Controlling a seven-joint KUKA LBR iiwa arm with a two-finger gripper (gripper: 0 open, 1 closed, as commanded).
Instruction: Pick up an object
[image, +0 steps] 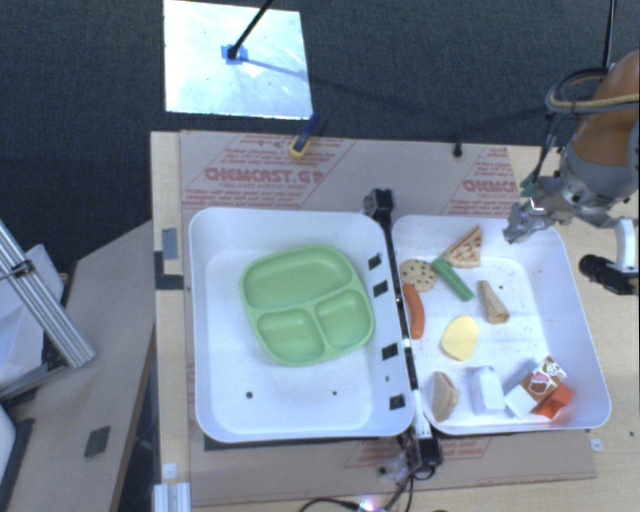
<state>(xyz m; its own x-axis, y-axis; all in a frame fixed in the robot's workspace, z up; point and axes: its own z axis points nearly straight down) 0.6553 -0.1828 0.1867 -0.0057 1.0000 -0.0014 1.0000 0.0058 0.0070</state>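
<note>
Two shallow white bins sit side by side on a cardboard-covered bench (260, 170). The left bin (215, 300) holds a green three-compartment tray (305, 303), lying near its middle with bare white floor all around it. The right bin (575, 320) carries the play food: a pizza slice (465, 247) and a cookie (416, 273) toward the far side, a green stick (451, 279) between them, an orange carrot-like piece (414, 310) along the divider, a tan cone (492, 301), a yellow round piece (461, 338), and along the near edge a bread-like chunk (443, 396), a white block (486, 388) and a small carton (541, 388). The grey arm's gripper (523, 222) hangs over the right bin's far corner, just beside the pizza slice and with nothing between its fingers; whether they are spread or closed cannot be told. Open floor lies along the right bin's right side. Dark carpet (80, 100) surrounds the bench, with a pale sheet (235, 60) beyond it.
</note>
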